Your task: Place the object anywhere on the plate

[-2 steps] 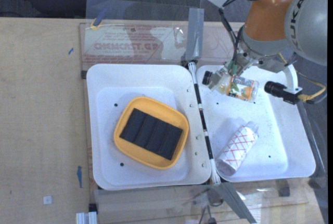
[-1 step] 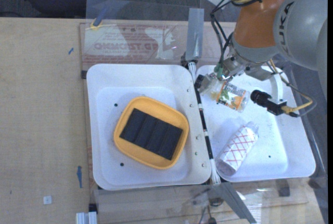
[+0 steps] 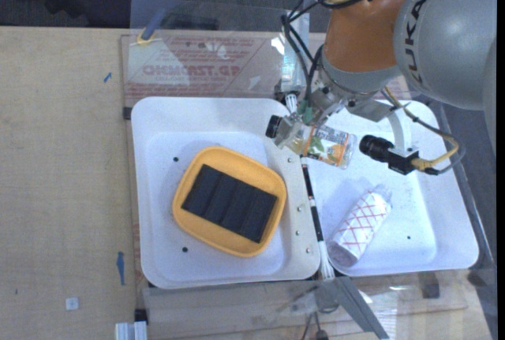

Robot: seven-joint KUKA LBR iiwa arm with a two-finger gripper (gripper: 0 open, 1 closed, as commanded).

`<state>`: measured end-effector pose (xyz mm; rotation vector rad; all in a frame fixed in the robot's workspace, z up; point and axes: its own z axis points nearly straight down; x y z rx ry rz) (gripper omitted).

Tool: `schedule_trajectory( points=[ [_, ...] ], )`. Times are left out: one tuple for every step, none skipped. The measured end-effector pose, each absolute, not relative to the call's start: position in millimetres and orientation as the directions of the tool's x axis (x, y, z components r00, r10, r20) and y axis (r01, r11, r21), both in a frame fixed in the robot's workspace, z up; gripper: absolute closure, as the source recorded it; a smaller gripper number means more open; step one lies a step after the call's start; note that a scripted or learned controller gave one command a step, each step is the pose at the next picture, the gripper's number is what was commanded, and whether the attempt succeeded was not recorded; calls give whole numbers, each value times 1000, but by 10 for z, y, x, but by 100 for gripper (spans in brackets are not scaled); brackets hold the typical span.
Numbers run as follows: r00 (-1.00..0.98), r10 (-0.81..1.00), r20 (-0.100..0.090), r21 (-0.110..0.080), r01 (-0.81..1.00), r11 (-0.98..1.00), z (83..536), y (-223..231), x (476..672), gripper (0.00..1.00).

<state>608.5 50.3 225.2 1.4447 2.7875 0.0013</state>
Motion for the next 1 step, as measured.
schedule_trajectory(
  points=[
    [-576, 817, -3, 4, 817, 576, 2351, 500, 6095, 100]
  ],
)
